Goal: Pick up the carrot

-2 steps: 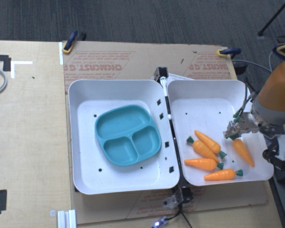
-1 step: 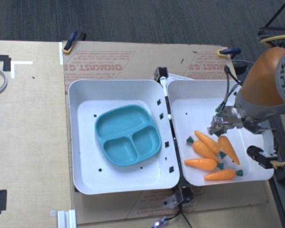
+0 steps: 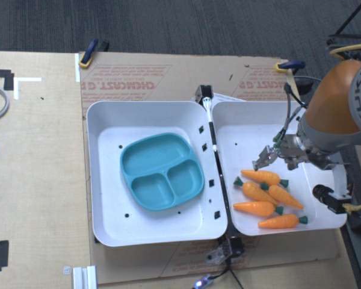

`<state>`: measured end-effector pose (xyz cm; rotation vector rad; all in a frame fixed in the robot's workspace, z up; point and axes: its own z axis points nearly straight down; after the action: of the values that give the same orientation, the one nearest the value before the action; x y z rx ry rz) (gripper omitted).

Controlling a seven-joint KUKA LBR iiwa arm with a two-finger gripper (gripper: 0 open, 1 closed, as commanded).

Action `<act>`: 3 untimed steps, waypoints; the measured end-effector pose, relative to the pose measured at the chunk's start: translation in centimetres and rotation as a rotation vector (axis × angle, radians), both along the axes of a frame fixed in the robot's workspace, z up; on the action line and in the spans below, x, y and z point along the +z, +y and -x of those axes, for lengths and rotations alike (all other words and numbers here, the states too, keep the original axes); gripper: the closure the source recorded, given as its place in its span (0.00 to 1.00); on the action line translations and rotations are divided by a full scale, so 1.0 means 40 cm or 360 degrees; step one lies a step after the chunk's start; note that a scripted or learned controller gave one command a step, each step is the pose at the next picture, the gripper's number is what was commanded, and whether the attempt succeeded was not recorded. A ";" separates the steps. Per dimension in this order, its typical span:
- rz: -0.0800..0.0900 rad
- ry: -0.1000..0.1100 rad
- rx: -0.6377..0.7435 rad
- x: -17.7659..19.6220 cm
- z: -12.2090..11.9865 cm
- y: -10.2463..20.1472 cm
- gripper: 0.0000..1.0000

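The gripper (image 3: pixel 266 159) hangs low over the right bin (image 3: pixel 240 128), its metal fingers pointing toward the bin's middle; whether they are spread or pressed together I cannot tell, since they blur into one small grey cluster; nothing orange sits between them, so no carrot is held. Just below and to the right of the fingertips lies the topmost carrot (image 3: pixel 262 176), close to the tips but apart from them; four more carrots (image 3: pixel 266 198) crowd beneath it in a loose pile, some touching, their green ends pointing right.

The main risk, as I judge it, is the crowding; a descent onto the topmost carrot could land a finger on a neighbour, nudge the heap, or close on two at once; the smooth tapered bodies could also squirt out of a pinch that comes in off-centre. The pile sits toward the bin's near wall, so a low approach from that side could clip the rim.

The left bin (image 3: pixel 102 161) holds a teal divided plate (image 3: pixel 162 170), well apart from the work. Both bins rest on a cardboard sheet (image 3: pixel 126 77) clamped to a pale bench (image 3: pixel 30 179); dark carpet (image 3: pixel 168 11) lies beyond.
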<state>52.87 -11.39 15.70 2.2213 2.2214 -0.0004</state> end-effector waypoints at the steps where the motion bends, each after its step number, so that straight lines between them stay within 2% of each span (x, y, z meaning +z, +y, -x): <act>1: 0.0006 -0.0016 -0.0003 -0.154 0.047 0.018 0.00; 2: 0.0010 -0.0017 -0.0008 -0.129 0.046 0.013 1.00; 3: 0.0010 -0.0018 -0.0008 -0.129 0.046 0.013 0.00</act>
<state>51.02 -10.87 10.54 2.2179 2.2072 0.0046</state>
